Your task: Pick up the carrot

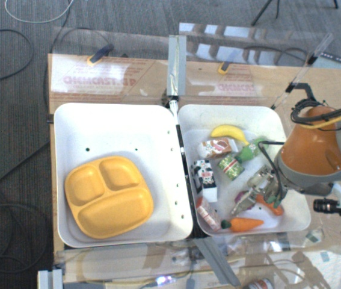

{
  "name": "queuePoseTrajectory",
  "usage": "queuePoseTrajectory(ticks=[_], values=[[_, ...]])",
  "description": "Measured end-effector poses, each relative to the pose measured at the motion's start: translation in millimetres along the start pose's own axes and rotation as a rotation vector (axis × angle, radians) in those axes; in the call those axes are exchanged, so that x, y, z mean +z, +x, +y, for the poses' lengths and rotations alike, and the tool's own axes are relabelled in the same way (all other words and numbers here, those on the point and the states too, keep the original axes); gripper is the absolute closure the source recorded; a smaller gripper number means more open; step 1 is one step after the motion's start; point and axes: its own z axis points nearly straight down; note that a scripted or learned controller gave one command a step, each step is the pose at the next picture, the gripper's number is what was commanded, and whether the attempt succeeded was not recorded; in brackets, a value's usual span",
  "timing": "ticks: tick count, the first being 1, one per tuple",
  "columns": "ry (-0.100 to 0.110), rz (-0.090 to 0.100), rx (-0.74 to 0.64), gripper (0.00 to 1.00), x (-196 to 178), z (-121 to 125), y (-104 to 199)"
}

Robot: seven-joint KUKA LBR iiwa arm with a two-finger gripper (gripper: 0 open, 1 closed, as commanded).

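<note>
Camera view looks down on two white bins. Taking the right bin (278,120) as landmark: the carrot (245,224) lies flat near its front wall, green end pointing toward the left bin (68,116). A second orange piece (272,208) lies just behind the carrot, by the gripper (259,190). Whether the jaws are open or closed cannot be told. A banana (229,132) lies toward the bin's far side, a cow-patterned carton (205,174) near its left wall. A yellow divided plate (109,195) sits in the left bin.
</note>
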Motion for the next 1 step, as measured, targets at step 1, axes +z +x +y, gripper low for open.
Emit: queuePoseTrajectory(ticks=[1], values=[[0.01, 0.017, 0.19, 0.0, -6.1, 23.7, 27.2]])
